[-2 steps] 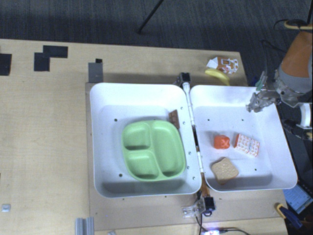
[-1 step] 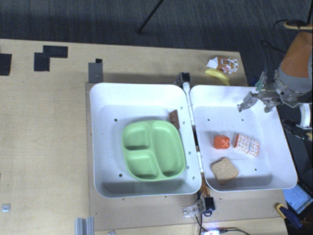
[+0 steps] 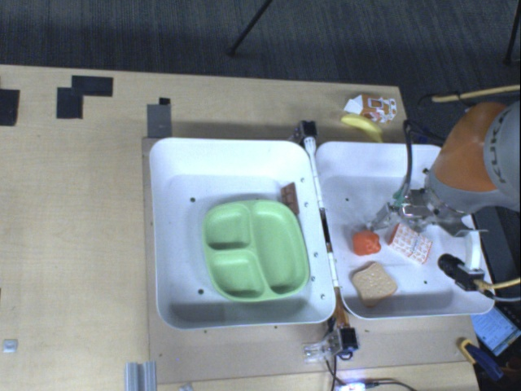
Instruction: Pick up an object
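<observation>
The tabletop (image 3: 73, 243) carries two white bins: the left bin (image 3: 175, 218) has a green divided plate (image 3: 255, 248), and the right bin (image 3: 358, 177) holds the arm (image 3: 476, 157). Its hand (image 3: 396, 214) hangs low just above a red-and-white packet (image 3: 411, 245), can't tell its grip. A piece of bread (image 3: 374, 283) sits near, with a small red toy (image 3: 366, 242) left of the packet.

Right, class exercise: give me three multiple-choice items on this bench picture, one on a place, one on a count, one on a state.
1. Where does the green three-compartment plastic tray lie?
A left white bin
B right white bin
C bare bench

2. How many loose things lie in the right white bin?
A one
B three
C six

3. How does the tan bread-slice toy stand?
A gripped
B resting on the bin floor
C stacked on the tray

Key: A, it lies inside the left white bin; B, red lump, red-and-white packet, bread; B, it lies apart from the gripper.
</observation>
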